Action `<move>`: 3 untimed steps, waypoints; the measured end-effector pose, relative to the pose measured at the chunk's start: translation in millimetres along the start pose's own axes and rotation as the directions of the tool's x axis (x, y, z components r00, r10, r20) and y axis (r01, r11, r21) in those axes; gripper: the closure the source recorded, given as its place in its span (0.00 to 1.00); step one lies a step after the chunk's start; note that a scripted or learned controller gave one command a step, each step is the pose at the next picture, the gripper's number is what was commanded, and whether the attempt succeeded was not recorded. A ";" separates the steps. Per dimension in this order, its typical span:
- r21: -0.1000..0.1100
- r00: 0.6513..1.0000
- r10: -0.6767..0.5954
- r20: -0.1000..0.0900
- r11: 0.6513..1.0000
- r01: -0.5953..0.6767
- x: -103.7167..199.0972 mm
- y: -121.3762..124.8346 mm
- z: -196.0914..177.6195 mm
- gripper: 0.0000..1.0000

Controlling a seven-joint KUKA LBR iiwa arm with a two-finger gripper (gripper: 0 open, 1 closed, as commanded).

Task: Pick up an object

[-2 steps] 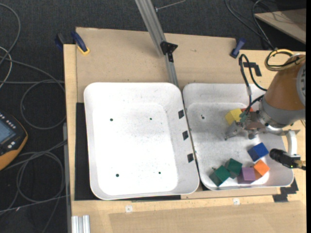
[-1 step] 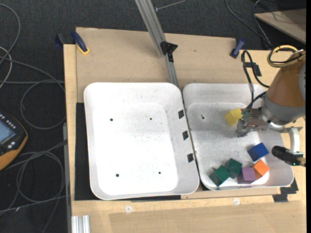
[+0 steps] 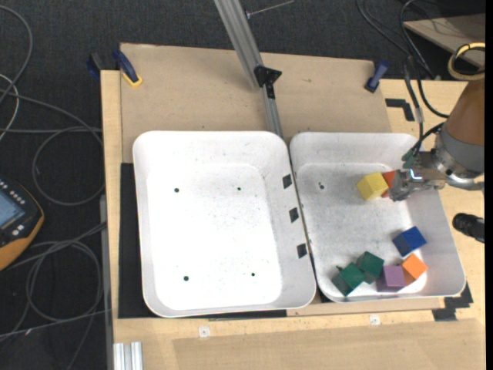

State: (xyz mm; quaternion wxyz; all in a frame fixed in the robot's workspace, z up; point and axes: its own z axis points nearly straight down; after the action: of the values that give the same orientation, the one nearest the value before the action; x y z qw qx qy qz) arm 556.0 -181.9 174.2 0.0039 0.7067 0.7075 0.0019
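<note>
White plastic bins sit side by side on a pale wooden surface (image 3: 231, 83), the left bin (image 3: 154, 160) showing a bare, speckled floor and the right bin (image 3: 339, 222) carrying a scatter of small coloured blocks. Reaching in from the right, the grey arm with its orange band (image 3: 471, 118) hangs over the right bin's far right side, its pincer (image 3: 406, 182) low above the bin floor; whether its fingers are open or closed cannot be told from this angle. A yellow block (image 3: 372, 186) lies just beside the pincer, on its left, and a small red-orange block (image 3: 388, 179) sits between the yellow block and the pincer, partly hidden by it, so contact cannot be judged. Well apart from these, toward the bin's near right corner, a blue block (image 3: 409, 240) rests just above an orange block (image 3: 414, 266), with a purple block (image 3: 394, 276) beside the orange one. Two dark green blocks (image 3: 360, 271) lie close together just left of the purple block, near the bin's front wall. A slanted metal pole (image 3: 245, 41) crosses the upper part of the surface, ending at the gap between the bins. Blue clamps (image 3: 128, 67) grip the surface's far edge, and black cables (image 3: 46, 137) trail across the dark floor at left.
</note>
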 end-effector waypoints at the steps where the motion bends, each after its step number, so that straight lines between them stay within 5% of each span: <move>1: 0.000 1.000 -0.001 0.000 1.000 0.001 -0.4 2.3 -54.5 1.00; 3: 0.007 1.000 -0.006 -0.005 1.000 0.006 104.5 26.8 -50.0 1.00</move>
State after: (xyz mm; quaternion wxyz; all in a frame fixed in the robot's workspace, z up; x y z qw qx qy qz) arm 582.2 -77.3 224.2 -0.0001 0.7045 0.7097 0.0013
